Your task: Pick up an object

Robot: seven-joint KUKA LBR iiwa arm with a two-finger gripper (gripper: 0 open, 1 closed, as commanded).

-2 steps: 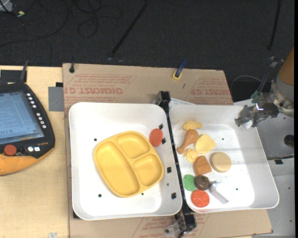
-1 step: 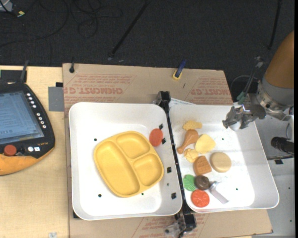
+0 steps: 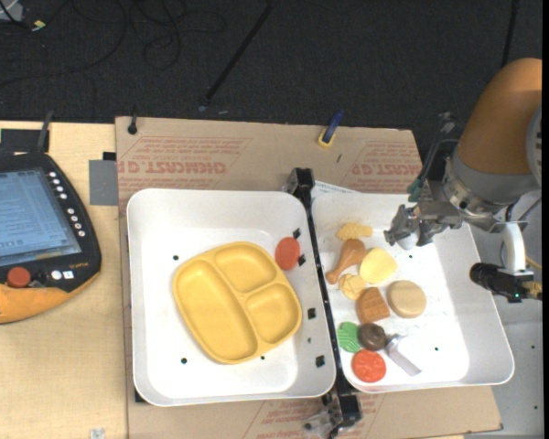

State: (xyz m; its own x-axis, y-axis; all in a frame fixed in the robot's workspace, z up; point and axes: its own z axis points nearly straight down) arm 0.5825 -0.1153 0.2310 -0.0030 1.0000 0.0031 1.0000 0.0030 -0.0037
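Currently the pincer (image 3: pixel 408 230), its opening state indiscernible, hovers right of the pile; descend vertically onto the isolated round bun (image 3: pixel 406 298).

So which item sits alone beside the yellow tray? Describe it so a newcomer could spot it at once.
Start at the left white bin, the one holding the big yellow divided tray. Go to the tray's upper right corner, close to the bin's right wall, where a small orange-red rounded piece lies. It is the sole loose item in that bin; all the other toy foods are clustered in the right bin.
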